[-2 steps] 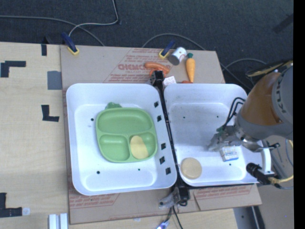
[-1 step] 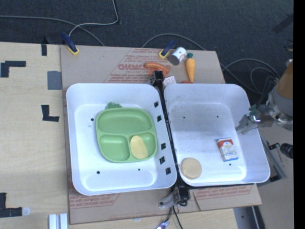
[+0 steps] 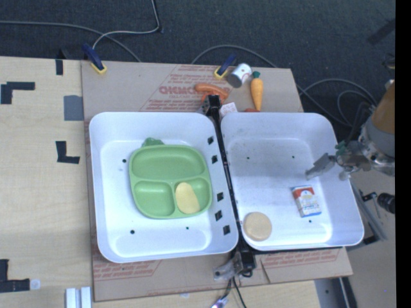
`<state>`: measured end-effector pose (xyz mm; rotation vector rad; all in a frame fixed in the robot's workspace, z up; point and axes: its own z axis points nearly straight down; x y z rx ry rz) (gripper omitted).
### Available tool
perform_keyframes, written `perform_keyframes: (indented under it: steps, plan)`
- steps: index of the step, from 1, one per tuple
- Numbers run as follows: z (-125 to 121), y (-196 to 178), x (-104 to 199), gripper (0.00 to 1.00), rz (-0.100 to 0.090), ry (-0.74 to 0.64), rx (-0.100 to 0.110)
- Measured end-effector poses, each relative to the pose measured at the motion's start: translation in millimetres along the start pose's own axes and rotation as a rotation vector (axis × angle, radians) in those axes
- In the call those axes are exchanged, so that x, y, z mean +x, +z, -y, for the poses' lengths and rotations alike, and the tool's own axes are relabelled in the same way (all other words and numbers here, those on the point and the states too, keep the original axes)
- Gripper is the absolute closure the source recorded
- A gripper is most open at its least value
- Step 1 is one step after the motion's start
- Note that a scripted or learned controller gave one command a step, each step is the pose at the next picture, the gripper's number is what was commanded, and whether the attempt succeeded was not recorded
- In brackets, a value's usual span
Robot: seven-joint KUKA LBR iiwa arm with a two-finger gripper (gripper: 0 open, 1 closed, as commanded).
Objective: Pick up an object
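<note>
In the right bin (image 3: pixel 276 133) a small white carton with red and blue print (image 3: pixel 307 201) lies flat near the right wall. A round tan disc (image 3: pixel 257 226) rests at that bin's front left corner. My gripper (image 3: pixel 327 164) hovers over the bin's right side, up and to the right of the carton and apart from it. Nothing shows in its grasp. The grey arm with its orange band (image 3: pixel 385 117) comes in from the right edge. In the left bin (image 3: pixel 109 172) a green divided plate (image 3: pixel 168 165) carries a pale yellow piece (image 3: pixel 187 197) in its lower right compartment.
Behind the bins on the cardboard lie a toy carrot (image 3: pixel 257 92), an orange sausage-like piece (image 3: pixel 212 90) and a small white cylinder (image 3: pixel 241 74). Blue and yellow clamps (image 3: pixel 95 59) hold the cardboard's far edge. Cables run across the dark floor at the back.
</note>
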<state>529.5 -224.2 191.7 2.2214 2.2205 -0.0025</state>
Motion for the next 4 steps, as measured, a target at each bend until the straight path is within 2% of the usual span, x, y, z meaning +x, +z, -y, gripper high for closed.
perform_keyframes:
  steps: [1, 2, 3, 4]
  plan:
    - [-3, 105, 12, 0.0, -0.001, -0.002, -0.003]
    - [-4, 95, 12, 1.0, 0.002, -0.002, -0.006]
    - [-42, 105, 95, 1.0, -0.002, -0.003, -0.006]
    - [-16, 7, 188, 1.0, -0.003, -0.003, -0.001]
